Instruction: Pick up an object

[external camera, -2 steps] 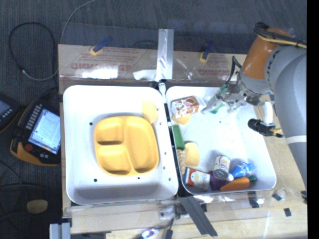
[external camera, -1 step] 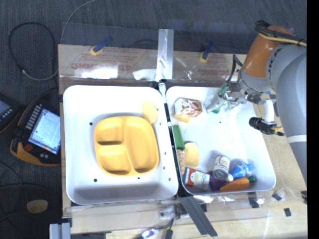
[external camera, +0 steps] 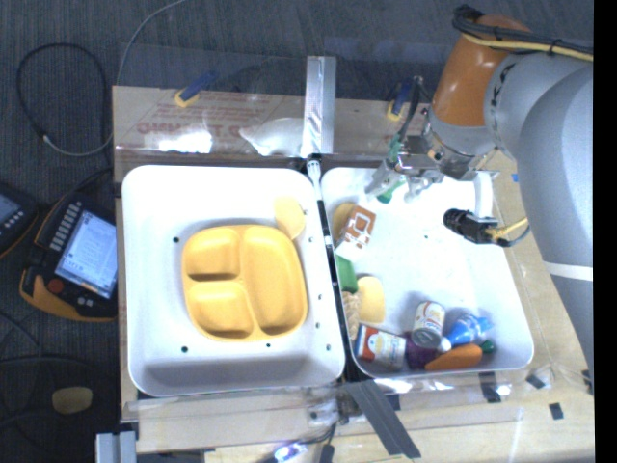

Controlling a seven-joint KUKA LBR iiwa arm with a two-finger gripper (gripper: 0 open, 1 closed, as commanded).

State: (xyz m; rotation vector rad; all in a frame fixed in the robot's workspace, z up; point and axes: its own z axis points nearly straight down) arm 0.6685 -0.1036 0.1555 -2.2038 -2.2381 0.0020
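My gripper (external camera: 405, 177) hangs over the far edge of the right bin (external camera: 501, 287), below the orange band of the arm. A small green piece (external camera: 388, 192) shows right at its tip; I cannot tell whether it is held. Below it in the same bin lies a brown and white box (external camera: 355, 228). Further toward the front are a green item (external camera: 345, 273) and a pale yellow fruit (external camera: 371, 302). Along the front wall lie a red and white packet (external camera: 379, 345), a can (external camera: 427, 321), a blue bottle (external camera: 469, 329) and an orange carrot (external camera: 453, 358).
The left bin (external camera: 154, 355) holds a yellow divided plate (external camera: 241, 280) and a small yellow round piece (external camera: 289, 217) at its far right corner. A black connector (external camera: 467, 223) on a yellow cable hangs over the right bin's right side. A metal divider (external camera: 320, 104) stands behind the bins.
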